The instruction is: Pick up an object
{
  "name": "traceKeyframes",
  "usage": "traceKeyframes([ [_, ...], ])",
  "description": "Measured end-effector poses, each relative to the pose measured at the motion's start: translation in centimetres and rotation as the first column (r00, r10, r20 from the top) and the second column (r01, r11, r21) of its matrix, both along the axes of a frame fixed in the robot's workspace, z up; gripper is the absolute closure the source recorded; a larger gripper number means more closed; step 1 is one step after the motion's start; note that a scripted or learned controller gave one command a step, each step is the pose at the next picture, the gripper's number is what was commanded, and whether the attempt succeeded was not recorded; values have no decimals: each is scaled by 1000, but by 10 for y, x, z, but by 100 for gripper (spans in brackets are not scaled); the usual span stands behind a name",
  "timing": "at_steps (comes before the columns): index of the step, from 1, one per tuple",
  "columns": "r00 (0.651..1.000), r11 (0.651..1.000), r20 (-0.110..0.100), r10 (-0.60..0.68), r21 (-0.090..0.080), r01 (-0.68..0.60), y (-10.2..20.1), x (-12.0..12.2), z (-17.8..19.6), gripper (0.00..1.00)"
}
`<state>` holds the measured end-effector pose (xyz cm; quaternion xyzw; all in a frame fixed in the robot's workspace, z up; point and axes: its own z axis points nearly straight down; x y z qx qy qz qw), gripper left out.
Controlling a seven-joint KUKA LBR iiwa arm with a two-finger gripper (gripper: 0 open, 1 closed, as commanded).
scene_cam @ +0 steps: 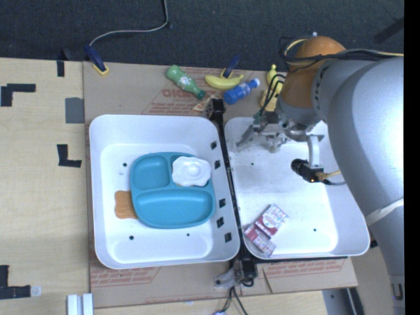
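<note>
My gripper [260, 140] hangs over the far left part of the right bin [321, 238], close to the dividing wall. Its grey fingers [244, 140] are spread apart with nothing between them. A red and white packet [266, 227] lies at the near left of the right bin, well apart from the gripper. In the left bin [108, 176] sits a blue divided plate [172, 199] with a white fried-egg toy [191, 170] on its far right corner. A tan slice [123, 205] peeks out from under the plate's left edge.
Behind the bins, on the cardboard, lie a green bottle [184, 81], a yellow banana [224, 81] and a blue bottle [240, 91]. The grey arm [367, 123] covers the right side of the right bin. A black cable fitting [307, 170] hangs by the wrist.
</note>
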<state>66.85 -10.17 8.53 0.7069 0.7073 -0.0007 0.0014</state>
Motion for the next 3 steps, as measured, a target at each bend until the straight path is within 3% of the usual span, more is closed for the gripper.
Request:
traceKeyframes([
  [2, 1000, 1000, 0, 0, 0, 0, 7, 0, 0, 0],
  [3, 1000, 1000, 1, 1, 0, -1, 5, -13, 0, 0],
])
